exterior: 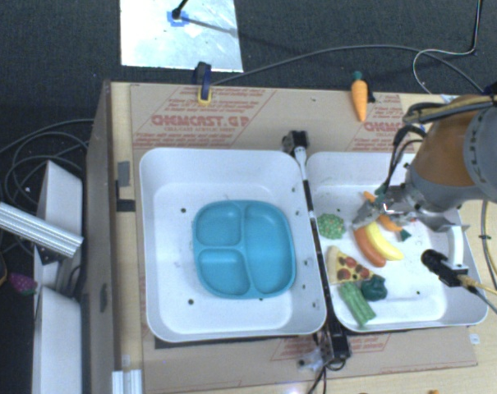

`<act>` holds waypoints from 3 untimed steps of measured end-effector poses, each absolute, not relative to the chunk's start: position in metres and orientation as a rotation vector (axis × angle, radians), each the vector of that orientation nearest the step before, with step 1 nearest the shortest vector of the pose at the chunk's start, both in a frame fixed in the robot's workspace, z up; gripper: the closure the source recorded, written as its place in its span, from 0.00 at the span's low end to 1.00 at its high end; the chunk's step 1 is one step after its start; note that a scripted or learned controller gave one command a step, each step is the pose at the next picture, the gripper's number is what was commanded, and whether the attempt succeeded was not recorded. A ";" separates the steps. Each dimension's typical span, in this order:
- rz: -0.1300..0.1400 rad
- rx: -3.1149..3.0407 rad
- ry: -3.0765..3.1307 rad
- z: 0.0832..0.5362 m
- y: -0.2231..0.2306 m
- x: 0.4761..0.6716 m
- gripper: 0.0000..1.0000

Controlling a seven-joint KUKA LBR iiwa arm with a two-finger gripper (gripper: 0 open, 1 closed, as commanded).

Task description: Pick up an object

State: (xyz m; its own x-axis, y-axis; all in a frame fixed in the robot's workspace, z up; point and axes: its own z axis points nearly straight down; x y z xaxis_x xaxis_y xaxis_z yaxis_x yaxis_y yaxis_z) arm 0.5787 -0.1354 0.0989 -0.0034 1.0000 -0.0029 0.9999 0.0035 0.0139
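The robot's gripper (385, 212), grip state impossible to tell, hangs low over toy food in the right bin (453, 306), just above a banana (383, 242) near the bin's middle; next it must close and lift.

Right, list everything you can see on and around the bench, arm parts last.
Bins: two, white, side by side on the bench.
Divided plate: one, light blue, in the left bin.
Banana: one, yellow, right bin, under the tool.
Orange sausage-shaped toy: one, beside the banana.
Broccoli-like piece: one, green, right bin's left side.
Pizza slice: one, yellow and red, right bin.
Green vegetables: two, near the right bin's front.
Carrot: one, orange, on the cardboard behind the bins.
Arm: grey and orange, from the right.
Tool: over the right bin.
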 end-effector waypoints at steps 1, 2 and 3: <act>0.000 2.220 2.223 0.084 -0.117 0.540 0.00; 0.002 2.218 2.221 0.095 -0.117 0.541 1.00; 0.006 2.215 2.225 0.185 -0.040 0.580 1.00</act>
